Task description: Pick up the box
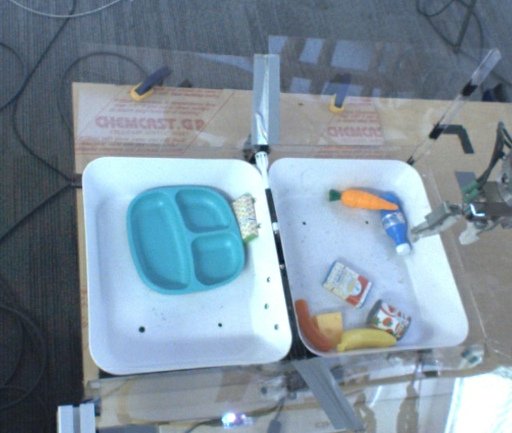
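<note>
Box [346, 283] is seen lying flat on the floor of the right bin [436, 269], well to the left of and below the gripper [489, 207], which hangs beyond the bin's right rim; whether it is open or closed cannot be told. The approach should be made from above, with the jaws set across the short sides. Its long axis appears to run at a slant, from upper left to lower right. A second carton [388, 318] and a banana [366, 338] nearby should be avoided.
</note>
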Robot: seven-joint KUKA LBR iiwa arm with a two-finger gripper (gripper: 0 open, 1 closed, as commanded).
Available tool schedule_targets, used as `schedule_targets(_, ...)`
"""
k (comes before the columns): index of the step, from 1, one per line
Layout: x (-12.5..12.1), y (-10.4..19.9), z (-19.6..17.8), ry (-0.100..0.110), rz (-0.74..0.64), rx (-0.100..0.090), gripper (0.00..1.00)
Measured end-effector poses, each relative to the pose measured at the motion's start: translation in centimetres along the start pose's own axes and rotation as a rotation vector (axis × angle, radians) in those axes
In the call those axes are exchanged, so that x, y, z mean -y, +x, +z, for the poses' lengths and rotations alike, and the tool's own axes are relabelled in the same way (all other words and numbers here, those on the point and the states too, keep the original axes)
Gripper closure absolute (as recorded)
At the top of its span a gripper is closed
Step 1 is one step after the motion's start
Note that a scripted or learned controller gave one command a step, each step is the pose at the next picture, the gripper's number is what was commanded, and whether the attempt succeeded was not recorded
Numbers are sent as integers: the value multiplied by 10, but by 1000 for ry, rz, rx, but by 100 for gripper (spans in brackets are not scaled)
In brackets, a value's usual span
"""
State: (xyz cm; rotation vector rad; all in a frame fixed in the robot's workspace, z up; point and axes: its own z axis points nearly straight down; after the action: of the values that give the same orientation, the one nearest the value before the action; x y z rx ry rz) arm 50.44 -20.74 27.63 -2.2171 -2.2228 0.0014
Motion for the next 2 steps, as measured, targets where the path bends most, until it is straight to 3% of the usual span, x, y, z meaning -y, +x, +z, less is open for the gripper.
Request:
schedule_targets(1,7,74,181,-7,-99,0,0)
schedule_targets(2,13,97,184,-28,-47,12,0)
